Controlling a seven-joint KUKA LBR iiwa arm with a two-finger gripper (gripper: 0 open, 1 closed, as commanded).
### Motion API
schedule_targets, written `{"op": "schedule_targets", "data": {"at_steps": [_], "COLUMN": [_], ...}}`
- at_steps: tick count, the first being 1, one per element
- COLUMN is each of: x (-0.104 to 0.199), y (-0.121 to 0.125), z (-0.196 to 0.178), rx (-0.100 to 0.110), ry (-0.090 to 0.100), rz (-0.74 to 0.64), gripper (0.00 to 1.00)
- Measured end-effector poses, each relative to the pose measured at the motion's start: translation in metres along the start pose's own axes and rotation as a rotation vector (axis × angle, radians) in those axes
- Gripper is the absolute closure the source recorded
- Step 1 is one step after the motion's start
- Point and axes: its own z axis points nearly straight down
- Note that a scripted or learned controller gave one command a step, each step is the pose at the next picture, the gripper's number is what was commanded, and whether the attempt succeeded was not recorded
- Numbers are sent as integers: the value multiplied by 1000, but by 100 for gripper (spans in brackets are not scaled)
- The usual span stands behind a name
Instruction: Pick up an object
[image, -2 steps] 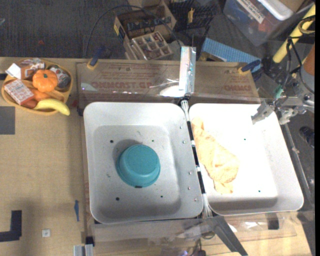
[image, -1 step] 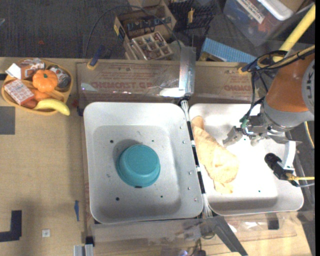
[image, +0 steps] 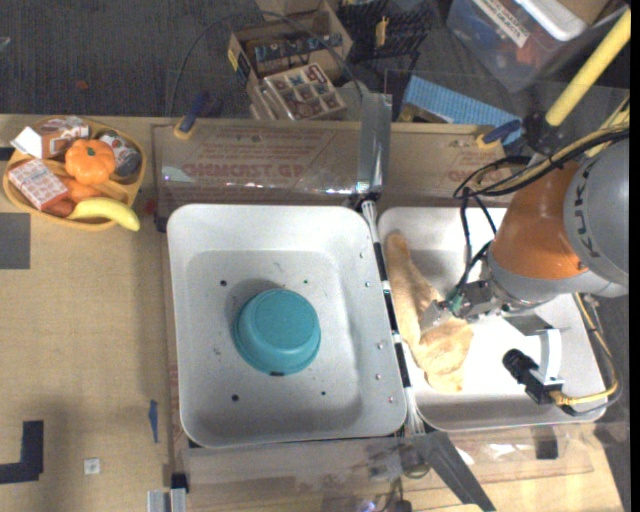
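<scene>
The gripper (image: 447, 310) is low in the right bin (image: 500, 395), right at the floppy tan thing (image: 430, 320) by the wall, but I cannot tell its grip, so the thing may slip free.

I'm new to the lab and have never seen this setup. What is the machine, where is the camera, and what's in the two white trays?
The camera looks down at a slant from above the bench. The grey and orange machine is a robot arm reaching in from the right. Its gripper is low in the right bin, at a tan, floppy object lying along that bin's left wall. Whether it holds it, I can't tell. The left bin has an upturned teal bowl. A basket of toy food sits at the far left.
</scene>
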Motion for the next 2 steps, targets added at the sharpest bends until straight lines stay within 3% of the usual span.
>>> {"op": "schedule_targets", "data": {"at_steps": [1, 2], "x": [-1, -1], "y": [1, 1], "z": [-11, -11], "rx": [-5, -5], "ry": [1, 1], "rz": [5, 5], "gripper": [100, 0]}}
